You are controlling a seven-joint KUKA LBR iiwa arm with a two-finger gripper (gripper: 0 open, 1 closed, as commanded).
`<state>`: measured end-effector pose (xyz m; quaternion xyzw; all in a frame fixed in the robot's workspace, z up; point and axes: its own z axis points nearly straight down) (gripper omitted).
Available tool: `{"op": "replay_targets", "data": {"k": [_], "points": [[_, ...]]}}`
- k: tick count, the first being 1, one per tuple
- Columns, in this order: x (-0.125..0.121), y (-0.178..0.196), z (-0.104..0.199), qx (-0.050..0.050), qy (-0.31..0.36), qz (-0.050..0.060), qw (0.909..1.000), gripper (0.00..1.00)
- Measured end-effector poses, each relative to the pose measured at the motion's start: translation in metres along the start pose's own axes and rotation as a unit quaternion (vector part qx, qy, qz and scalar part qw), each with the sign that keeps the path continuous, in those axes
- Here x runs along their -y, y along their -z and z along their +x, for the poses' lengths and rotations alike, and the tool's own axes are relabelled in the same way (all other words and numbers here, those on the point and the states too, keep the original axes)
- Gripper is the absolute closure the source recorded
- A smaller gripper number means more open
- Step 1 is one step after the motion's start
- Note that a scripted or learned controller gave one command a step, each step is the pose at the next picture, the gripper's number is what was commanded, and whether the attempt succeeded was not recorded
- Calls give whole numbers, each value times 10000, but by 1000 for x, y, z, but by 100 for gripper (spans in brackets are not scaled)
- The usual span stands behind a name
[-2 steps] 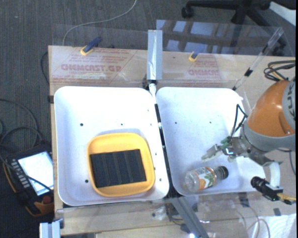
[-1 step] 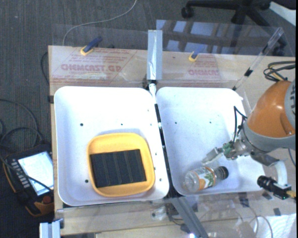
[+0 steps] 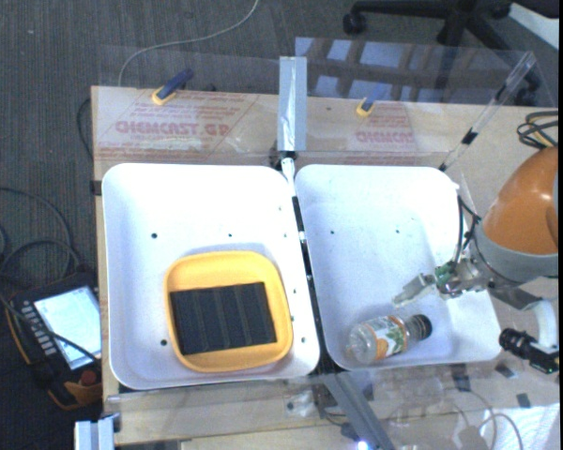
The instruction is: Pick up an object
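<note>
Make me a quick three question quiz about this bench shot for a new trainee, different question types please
1. True or false: the bottle lies on its side in the right bin.
2. Which bin holds the yellow tray? A) left bin B) right bin
3. Fill in: the gripper is above the ____ bin.

Key: 1 true; 2 A, the left bin; 3 right.

the grey arm reaches in from the right, its orange band bulking large above the wrist. the hand is held low and angled leftward, its slim fingers stretched out ahead of the wrist, with nothing seen between them.
</note>
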<state>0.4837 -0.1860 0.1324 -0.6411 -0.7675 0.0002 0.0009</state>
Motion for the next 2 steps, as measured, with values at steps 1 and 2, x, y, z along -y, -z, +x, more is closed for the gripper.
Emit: {"op": "replay_targets", "data": {"k": [1, 2], "points": [[2, 71, -16, 20, -1012, -6, 9949, 0], [-16, -40, 65, 32, 292, -62, 9995, 0]]}}
